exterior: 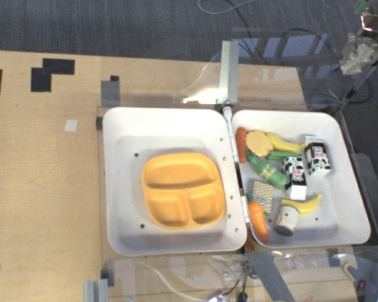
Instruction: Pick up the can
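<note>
The can (285, 219) is a small tin with a pale label and a grey end. It lies tilted in the right bin (346, 231), near the front wall. A carrot (258, 221) lies just to its left and a yellow banana (310, 203) touches its upper right side. My gripper (356, 55) is at the view's top right corner, beyond the right bin's back wall and far from the can. It is blurred and partly cut off by the frame.
Behind the can, the right bin holds a green bottle (268, 170), two cow-print cartons (316, 157), a round cracker (259, 143), a second banana (283, 145), a sausage (241, 143) and a patterned packet (262, 190). The left bin (113, 168) holds an orange divided tray (183, 189).
</note>
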Action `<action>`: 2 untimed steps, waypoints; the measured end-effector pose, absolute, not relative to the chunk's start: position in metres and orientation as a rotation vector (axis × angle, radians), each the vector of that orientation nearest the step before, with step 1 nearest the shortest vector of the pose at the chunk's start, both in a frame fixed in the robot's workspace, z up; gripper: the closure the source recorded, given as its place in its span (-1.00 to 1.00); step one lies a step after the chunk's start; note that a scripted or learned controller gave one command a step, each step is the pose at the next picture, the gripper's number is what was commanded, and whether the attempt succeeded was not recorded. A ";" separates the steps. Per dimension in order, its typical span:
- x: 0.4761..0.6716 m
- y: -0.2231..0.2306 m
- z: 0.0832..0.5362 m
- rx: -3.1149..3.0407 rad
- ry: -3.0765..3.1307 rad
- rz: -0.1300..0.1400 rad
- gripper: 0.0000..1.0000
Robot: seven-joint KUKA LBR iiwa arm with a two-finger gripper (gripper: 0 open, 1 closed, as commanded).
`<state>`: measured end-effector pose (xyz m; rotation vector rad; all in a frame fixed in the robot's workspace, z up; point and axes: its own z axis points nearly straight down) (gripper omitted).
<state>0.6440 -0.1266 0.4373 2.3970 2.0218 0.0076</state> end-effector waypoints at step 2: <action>0.669 -0.040 0.436 2.533 1.853 0.007 1.00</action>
